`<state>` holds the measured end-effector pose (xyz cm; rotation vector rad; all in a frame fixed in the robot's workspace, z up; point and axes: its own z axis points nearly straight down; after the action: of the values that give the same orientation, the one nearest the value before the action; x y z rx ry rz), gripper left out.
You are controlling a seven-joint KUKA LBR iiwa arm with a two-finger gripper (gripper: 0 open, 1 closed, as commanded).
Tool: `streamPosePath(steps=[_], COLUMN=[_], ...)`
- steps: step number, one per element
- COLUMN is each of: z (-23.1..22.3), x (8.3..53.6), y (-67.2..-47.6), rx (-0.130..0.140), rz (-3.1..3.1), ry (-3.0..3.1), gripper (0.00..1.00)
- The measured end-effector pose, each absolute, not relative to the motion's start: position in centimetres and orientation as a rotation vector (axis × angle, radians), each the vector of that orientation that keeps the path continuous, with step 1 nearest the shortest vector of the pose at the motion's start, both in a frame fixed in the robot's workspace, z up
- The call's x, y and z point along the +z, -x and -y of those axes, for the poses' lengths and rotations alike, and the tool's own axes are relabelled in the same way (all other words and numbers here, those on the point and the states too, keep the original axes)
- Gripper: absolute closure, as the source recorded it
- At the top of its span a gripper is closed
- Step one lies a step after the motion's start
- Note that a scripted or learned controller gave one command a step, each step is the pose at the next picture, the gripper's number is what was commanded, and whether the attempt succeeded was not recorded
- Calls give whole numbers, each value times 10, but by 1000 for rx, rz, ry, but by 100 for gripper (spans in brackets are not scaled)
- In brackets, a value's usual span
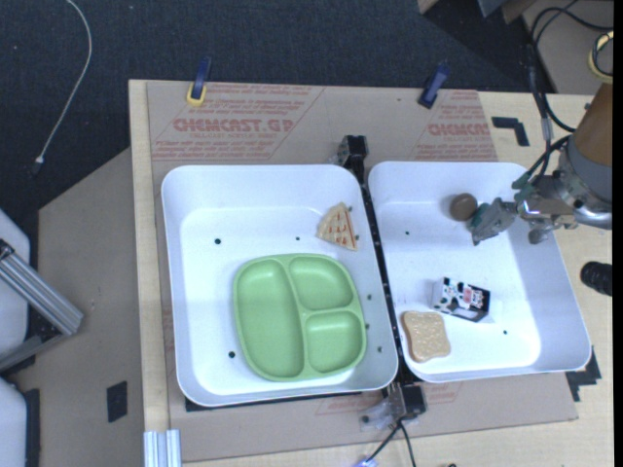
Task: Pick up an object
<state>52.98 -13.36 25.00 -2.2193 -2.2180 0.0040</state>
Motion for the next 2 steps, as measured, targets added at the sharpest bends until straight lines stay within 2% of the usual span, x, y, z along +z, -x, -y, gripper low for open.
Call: streamPosePath(steps=[1,2], z=[134,143], x=[252,205], y=[-531,-532], rx=[0,1], rz=[2221,2220], ry=[2221,2221], gripper=[0,0])
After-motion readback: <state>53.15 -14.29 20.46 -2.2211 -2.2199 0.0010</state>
